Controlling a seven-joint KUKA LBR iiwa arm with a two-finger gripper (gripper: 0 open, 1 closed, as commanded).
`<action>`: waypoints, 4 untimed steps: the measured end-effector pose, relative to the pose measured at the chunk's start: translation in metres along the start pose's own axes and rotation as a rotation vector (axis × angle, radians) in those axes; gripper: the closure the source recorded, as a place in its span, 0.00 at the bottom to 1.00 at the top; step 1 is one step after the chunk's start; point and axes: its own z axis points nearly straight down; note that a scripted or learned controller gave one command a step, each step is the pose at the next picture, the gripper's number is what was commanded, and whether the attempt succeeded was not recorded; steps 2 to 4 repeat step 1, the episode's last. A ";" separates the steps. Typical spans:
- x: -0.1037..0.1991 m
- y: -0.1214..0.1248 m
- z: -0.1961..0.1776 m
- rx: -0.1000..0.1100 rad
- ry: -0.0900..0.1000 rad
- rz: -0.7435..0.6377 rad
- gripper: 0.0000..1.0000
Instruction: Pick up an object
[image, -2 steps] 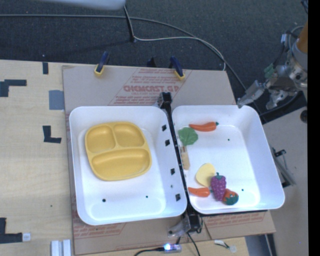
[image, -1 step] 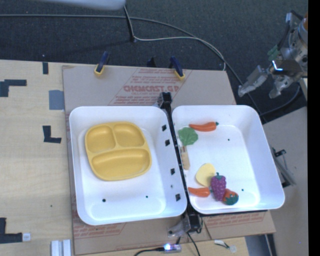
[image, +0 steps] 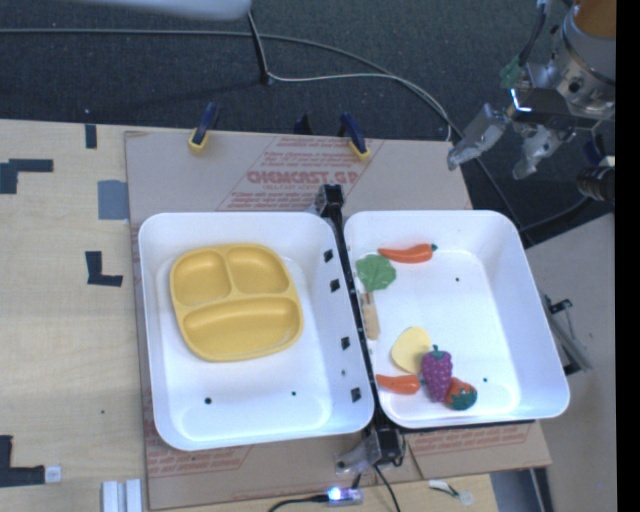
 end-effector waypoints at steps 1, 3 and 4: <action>0.010 -0.096 0.180 0.015 -0.001 -0.068 0.00; 0.010 -0.096 0.180 0.015 -0.001 -0.068 0.00; 0.010 -0.096 0.180 0.015 -0.001 -0.068 0.00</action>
